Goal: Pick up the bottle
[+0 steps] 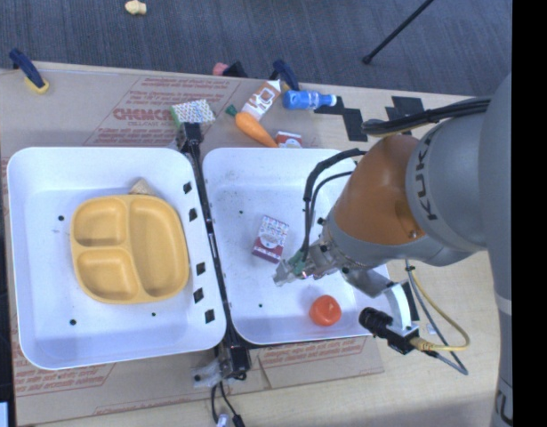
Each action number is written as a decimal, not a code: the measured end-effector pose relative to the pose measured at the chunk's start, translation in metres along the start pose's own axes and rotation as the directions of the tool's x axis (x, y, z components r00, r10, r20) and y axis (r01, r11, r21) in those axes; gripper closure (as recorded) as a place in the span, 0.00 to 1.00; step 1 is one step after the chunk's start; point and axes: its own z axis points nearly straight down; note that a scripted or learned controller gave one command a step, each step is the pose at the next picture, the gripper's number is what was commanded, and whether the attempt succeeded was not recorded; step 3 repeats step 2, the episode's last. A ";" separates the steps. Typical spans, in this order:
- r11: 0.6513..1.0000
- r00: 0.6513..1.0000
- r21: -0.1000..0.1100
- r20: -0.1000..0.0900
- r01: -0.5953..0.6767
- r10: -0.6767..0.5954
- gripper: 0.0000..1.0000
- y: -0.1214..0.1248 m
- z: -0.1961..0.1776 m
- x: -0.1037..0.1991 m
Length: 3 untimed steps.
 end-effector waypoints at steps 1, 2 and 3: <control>0.933 0.933 -0.003 0.005 0.359 -0.359 1.00 0.010 -0.080 0.026; 0.933 0.933 0.000 0.002 0.360 -0.360 1.00 0.033 -0.039 0.120; 0.933 0.933 0.000 0.002 0.360 -0.360 1.00 0.033 -0.039 0.120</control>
